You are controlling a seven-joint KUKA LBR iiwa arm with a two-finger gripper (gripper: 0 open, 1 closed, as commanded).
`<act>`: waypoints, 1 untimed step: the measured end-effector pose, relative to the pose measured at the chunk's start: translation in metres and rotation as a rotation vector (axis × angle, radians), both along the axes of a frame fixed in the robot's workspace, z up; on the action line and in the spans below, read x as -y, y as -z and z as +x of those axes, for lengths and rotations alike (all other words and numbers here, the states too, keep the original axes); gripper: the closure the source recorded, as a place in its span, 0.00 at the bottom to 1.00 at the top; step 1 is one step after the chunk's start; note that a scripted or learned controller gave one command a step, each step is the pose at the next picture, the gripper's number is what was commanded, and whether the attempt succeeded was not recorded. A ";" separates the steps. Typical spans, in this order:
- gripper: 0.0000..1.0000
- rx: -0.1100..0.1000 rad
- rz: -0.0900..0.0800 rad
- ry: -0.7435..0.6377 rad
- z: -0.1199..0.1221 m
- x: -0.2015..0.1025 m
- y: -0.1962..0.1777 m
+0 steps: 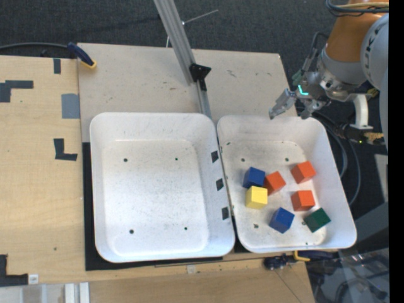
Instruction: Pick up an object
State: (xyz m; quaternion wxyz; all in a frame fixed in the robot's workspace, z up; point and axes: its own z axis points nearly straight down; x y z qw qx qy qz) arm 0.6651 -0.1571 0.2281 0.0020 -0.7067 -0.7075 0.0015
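No readable text, label or number anywhere

Pale wooden bench over dark carpet.

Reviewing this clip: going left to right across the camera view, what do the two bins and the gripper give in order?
Left bin → right bin holding the blocks → gripper, sitting above that bin's far edge, nothing seen between its fingers.
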 end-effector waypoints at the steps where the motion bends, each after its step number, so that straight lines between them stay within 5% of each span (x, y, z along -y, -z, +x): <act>1: 0.00 0.003 -0.002 -0.001 0.001 0.000 -0.003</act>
